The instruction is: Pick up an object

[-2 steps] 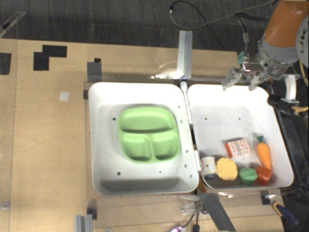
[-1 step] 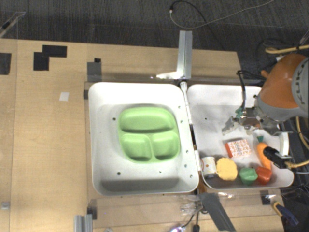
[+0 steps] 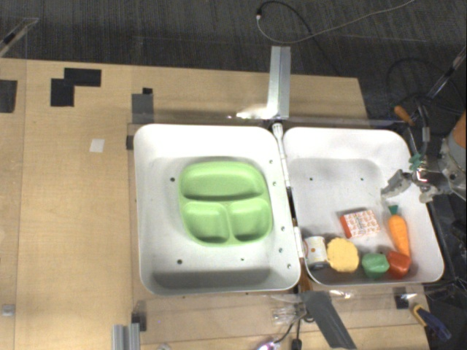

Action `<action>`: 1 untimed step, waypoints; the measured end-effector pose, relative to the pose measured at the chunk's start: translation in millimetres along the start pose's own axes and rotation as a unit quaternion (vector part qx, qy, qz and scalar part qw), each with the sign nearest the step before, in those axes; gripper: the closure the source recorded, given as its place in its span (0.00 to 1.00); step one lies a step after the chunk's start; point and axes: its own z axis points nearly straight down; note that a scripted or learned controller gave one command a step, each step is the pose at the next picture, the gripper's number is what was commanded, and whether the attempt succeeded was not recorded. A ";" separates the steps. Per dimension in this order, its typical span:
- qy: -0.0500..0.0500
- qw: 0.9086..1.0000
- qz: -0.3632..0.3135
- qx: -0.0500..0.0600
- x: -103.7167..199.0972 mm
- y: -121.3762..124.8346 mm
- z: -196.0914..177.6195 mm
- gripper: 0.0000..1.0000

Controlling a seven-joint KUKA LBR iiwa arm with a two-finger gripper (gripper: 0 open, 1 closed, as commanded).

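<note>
End effector at the right bin's right rim, objects below it along the near wall.

The end effector [image 3: 414, 183] hangs over the right edge of the right bin [image 3: 343, 152]; whether it is wide or narrow cannot be told, and nothing is seen held in it. Just near of it a carrot [image 3: 398, 234] lies lengthwise, with a red-and-white packet [image 3: 361, 224] to its left. Along the near wall sit a red piece [image 3: 399, 262], a green block [image 3: 375, 265], a yellow lump [image 3: 343, 255] and a small can [image 3: 315, 249]. The left bin [image 3: 157, 195] holds a green tray [image 3: 222, 200] with three compartments. Both bins rest on the wooden worktop [image 3: 66, 217].
</note>
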 end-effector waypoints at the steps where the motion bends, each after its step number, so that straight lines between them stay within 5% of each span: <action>1: 0.000 1.000 0.015 0.000 3.6 4.5 98.5 0.00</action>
